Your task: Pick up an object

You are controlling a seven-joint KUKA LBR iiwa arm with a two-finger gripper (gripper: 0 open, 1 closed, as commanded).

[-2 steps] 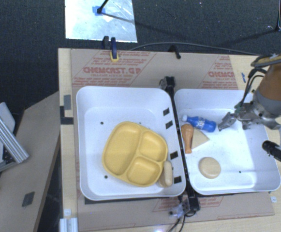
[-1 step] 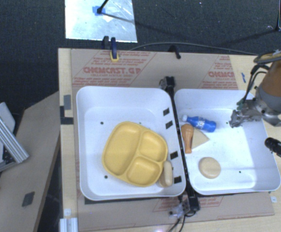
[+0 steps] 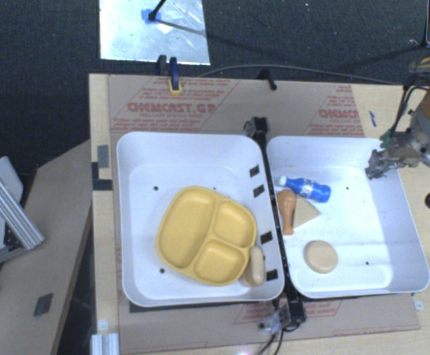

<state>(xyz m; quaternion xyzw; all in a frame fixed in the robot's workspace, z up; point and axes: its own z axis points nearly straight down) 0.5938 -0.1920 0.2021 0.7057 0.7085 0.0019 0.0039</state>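
The right bin (image 3: 392, 228) holds a blue bottle with a white cap (image 3: 304, 188), an orange carrot-shaped piece (image 3: 286, 210) lying over a pale wedge (image 3: 306, 212), and a round tan bun (image 3: 321, 257). The left bin (image 3: 144, 168) holds a yellow divided tray (image 3: 206, 234) with a small beige oblong piece (image 3: 255, 265) against its right corner. My gripper (image 3: 378, 163) hangs at the right bin's upper right rim, well right of the bottle. Nothing shows between its tips.
Both bins rest on a cardboard sheet (image 3: 200, 106) on the bench. A black divider with clips (image 3: 270, 198) runs between the bins. A foil square (image 3: 154, 19) lies on the dark floor behind. An aluminium rail (image 3: 4, 202) stands at the left.
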